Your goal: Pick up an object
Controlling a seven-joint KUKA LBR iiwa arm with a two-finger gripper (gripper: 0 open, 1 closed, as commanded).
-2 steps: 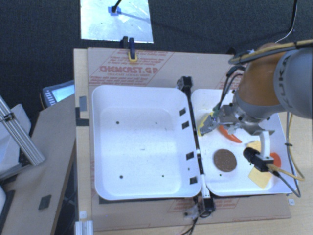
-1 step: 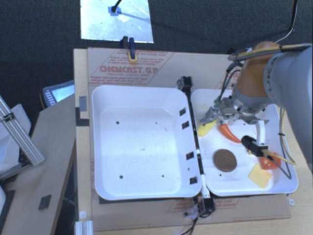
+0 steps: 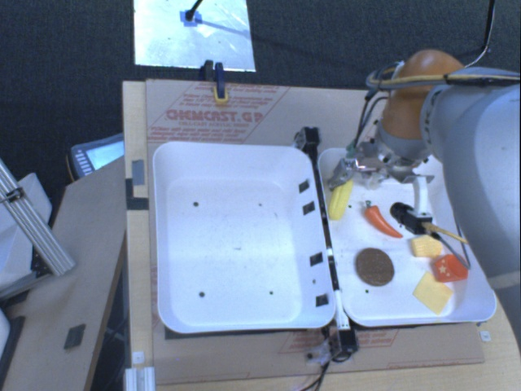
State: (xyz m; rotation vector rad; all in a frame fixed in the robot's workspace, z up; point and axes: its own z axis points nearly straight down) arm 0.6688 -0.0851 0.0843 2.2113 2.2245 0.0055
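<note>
While beside hand (image 3: 348, 170), corn (image 3: 339, 200) lengthwise near-to-far.

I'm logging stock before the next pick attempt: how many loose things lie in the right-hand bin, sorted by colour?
Yellow: 3 (long piece, small block, wedge)
Orange: 1 (pointed piece)
Red: 1 (chunk)
Brown: 1 (round disc)
Total: 6, all in the right-hand bin
</note>
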